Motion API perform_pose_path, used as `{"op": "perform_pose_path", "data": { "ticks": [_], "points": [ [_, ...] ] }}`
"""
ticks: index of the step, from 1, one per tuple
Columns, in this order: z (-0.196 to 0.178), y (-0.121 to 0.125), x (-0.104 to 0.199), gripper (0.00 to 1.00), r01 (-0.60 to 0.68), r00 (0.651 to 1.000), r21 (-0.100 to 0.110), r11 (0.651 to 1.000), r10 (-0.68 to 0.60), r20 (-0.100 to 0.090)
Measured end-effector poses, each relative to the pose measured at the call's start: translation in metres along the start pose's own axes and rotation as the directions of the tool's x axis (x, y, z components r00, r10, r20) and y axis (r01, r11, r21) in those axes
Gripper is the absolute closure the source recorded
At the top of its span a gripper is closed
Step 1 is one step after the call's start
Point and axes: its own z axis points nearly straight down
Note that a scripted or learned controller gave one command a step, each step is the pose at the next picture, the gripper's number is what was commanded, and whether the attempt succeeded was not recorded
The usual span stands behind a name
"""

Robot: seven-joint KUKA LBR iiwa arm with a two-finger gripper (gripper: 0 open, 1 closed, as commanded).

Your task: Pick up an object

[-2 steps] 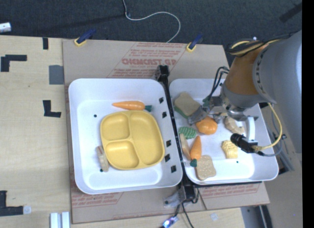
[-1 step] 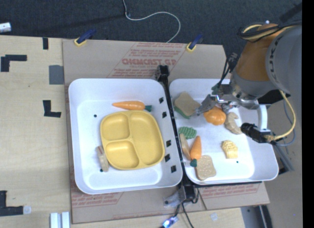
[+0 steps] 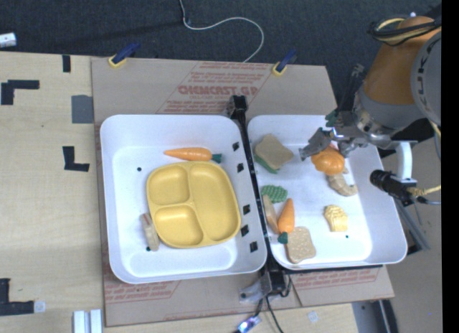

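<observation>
Red "CHEMCAST" lettering (image 3: pixel 209 89) on cardboard behind the bins; gripper (image 3: pixel 331 146) over an orange fruit (image 3: pixel 329 161), grasp state unclear.

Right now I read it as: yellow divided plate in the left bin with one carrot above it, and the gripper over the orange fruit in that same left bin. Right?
Not quite. The camera view shows the gripper and the orange fruit in the right bin, not the left. The rest holds: the yellow divided plate sits in the left bin with one carrot above it.
</observation>
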Motion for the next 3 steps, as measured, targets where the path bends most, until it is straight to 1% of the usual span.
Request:
{"op": "perform_pose_path", "data": {
  "ticks": [1, 2, 3],
  "points": [
    [-0.016, 0.000, 0.000, 1.00, 0.001, 1.000, 0.003, 1.000, -0.001, -0.001],
    [-0.005, -0.024, 0.045, 1.00, 0.004, 1.000, 0.007, 1.000, -0.004, -0.002],
    [-0.018, -0.053, 0.093, 1.00, 0.006, 1.000, 0.005, 1.000, -0.006, -0.003]
  ]
}}
